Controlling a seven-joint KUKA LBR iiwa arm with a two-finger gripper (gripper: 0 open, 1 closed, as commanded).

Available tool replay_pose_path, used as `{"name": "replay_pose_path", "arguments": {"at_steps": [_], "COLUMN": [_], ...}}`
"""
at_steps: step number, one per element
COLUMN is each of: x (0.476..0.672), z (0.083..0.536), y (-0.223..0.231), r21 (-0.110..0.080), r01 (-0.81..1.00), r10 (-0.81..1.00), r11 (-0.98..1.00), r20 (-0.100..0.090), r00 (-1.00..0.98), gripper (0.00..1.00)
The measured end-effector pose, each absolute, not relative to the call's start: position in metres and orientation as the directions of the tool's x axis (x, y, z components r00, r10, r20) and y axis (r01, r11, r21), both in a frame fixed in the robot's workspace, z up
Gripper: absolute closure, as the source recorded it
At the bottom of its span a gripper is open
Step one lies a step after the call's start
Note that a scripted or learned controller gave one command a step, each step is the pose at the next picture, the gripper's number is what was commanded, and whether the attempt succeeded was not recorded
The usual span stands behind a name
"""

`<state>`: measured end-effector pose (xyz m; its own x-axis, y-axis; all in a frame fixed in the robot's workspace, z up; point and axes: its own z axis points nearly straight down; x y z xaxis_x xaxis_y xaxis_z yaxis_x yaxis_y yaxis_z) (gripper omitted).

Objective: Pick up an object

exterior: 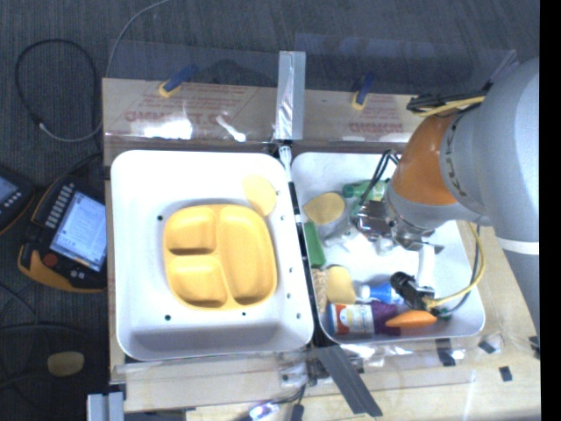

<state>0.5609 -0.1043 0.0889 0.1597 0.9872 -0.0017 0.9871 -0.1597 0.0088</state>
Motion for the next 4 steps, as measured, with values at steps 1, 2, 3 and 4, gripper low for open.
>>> {"name": "replay_pose_path", "arguments": {"at_steps": [1,2,3,4], "x": [0.523,0.580,0.581,0.631], "z": [0.101,0.089,0.096,0.180], "y": [-0.139,-0.141,-0.140,-0.079], "r21": [-0.008,0.007,0.007,-0.006], "r01": [0.910,0.994,0.994,0.996], "r10": [0.910,0.994,0.994,0.996], "r11": [-0.415,0.105,0.105,0.093], "r20": [-0.002,-0.006,-0.003,-0.002], "r00": [0.415,-0.105,-0.105,-0.093], "gripper": [0.00,0.00,1.00,1.00]}}
